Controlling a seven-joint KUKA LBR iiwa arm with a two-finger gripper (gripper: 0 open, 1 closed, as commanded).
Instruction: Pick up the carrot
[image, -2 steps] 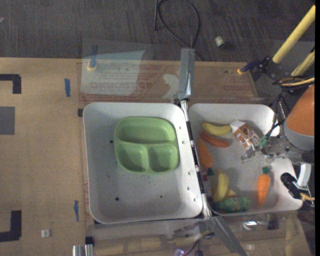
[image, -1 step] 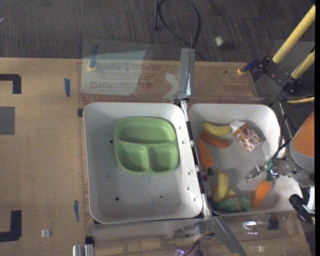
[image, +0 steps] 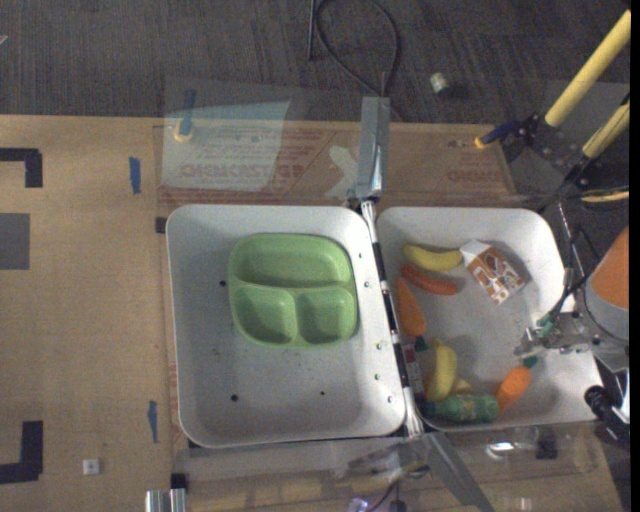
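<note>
Two shallow white plastic bins (image: 200, 400) sit on a brown cardboard bench (image: 80, 300). One orange tapered carrot (image: 513, 385) lies at five o'clock, just beside the grey metal gripper (image: 545, 340).

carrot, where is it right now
In the camera view the carrot lies near the front edge of the right bin, just right of the green bottle and just below the pincer.

Arm: I'm seeing it reaching in from the right edge, its orange band showing at mid-height.
Gripper (image: 545, 340): it's hanging low, pointing leftward.
Fingers: I'm not making out their spacing through the blur.
</note>
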